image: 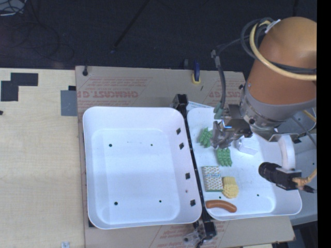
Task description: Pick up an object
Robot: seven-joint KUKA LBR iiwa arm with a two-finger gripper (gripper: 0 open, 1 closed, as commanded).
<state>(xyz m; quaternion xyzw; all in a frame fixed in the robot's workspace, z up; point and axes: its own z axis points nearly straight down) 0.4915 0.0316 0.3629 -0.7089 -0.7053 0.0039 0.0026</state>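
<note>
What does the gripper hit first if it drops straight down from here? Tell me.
Most likely the green ridged pieces beneath the gripper in the right bin, though the slanted view leaves depth unclear.

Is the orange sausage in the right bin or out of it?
In: the sausage lies flat on the right bin's floor near its front rim.

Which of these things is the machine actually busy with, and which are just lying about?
In the job:
- claw, low in the right bin
- green pieces beside it

Lying about:
- patterned packet
- yellow corn
- orange sausage
- left bin
</note>
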